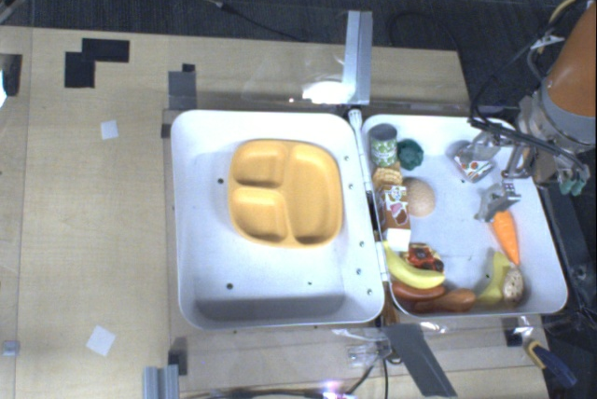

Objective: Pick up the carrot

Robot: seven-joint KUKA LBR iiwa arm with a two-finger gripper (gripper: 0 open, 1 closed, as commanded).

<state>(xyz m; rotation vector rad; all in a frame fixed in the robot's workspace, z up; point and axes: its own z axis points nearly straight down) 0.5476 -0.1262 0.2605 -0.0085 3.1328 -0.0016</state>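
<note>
**Gripper positioned above the carrot in the right bin**

Wooden bench surface (84,229) is seen from above, bearing two shallow white bins side by side, with dark flooring beyond the far edge.

The gripper (499,197) is located in the right bin (550,295), near its right-hand wall. Its metal fingers (494,201) point down toward the bin floor. Whether the fingers are spread or closed cannot be told from this view, and nothing is seen between them. The orange-banded arm (571,75) enters from the right edge.

The carrot (506,236) lies just below the fingertips, thick end toward the gripper and tip pointing toward the near wall. It rests on the bin floor; contact with the fingers cannot be confirmed.

Near the carrot's tip, a pale yellow-green fruit-shaped item (498,276) is placed in the near right corner. A small red-and-white object (474,166) lies to the left of the gripper.

Along the left wall of the right bin the following are grouped: a can (382,144), a dark green item (409,152), a tan egg-shaped item (421,198), a banana (410,271) and a brown sausage-shaped item (438,300).

The left bin (201,276) contains a yellow divided tray (284,192).
</note>
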